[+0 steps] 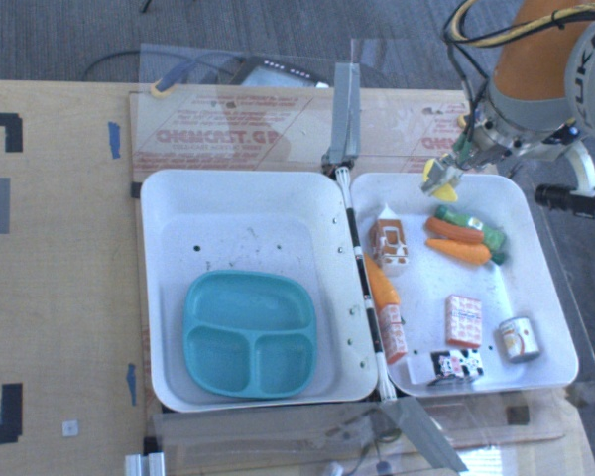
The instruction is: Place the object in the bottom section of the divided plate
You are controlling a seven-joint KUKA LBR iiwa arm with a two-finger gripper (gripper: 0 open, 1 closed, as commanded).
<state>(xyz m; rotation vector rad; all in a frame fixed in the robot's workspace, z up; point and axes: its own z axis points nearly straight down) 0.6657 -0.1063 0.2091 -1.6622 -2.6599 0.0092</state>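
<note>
A teal divided plate lies in the left bin, toward its front, with one wide section at the back and two smaller ones at the front. Nothing lies on it. My gripper hangs over the back edge of the right bin, just below the arm's orange band. A small yellow object sits right at its tip, above the two carrots. The view is too coarse to show whether that object is held.
The right bin holds a small white bottle, an orange piece, a red-labelled tube, a red and white box, a small can and a black and white carton. A metal divider stands behind the bins.
</note>
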